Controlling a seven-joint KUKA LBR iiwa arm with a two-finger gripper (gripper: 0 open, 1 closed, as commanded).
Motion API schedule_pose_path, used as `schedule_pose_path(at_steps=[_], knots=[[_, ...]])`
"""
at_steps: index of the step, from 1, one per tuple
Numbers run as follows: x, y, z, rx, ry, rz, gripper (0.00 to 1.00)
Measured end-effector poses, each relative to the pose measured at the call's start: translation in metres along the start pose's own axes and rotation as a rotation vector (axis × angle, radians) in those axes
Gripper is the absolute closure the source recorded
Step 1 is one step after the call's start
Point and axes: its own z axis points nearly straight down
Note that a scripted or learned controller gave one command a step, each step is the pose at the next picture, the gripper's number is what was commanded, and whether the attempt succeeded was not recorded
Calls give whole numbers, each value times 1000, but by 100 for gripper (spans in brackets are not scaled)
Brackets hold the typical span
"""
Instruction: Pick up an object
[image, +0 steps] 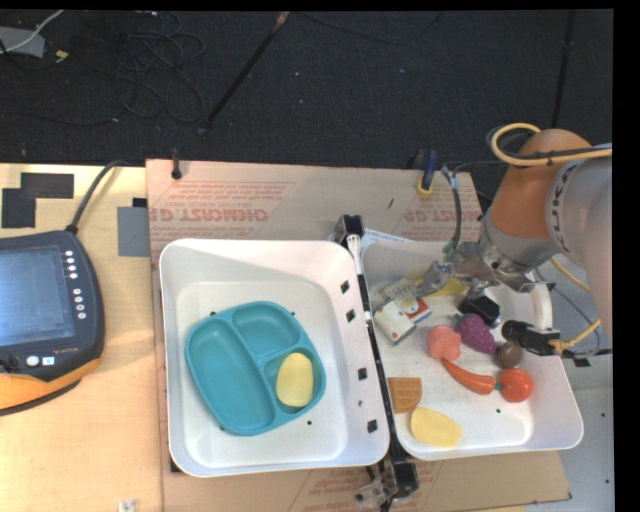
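Wooden worktop (110, 400) carries two white bins (190, 420) on cardboard, black floor beyond; claw (450, 272) state cannot be told.

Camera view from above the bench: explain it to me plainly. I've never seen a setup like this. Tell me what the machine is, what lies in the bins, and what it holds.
This is one fixed camera looking down at a slant on a bench with two shallow white bins. The grey machine with the orange band, coming in from the right, is a robot arm; its gripper hangs low over the back of the right bin. It is too cluttered there to tell whether it holds anything.

The left bin holds a teal divided plate with a pale yellow piece in its small compartment. The right bin holds toy food: a tomato, a carrot, a purple piece, a pink piece, a yellow piece, a cracker and a small carton. The handheld screen lies at the left.
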Motion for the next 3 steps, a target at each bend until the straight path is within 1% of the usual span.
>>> schedule_pose_path(at_steps=[1, 2, 3], knots=[[30, -54, 15, -8, -8, 12, 0], [40, -123, 22, 18, -1, 9, 0], [45, -122, 20, 11, -16, 15, 0]])
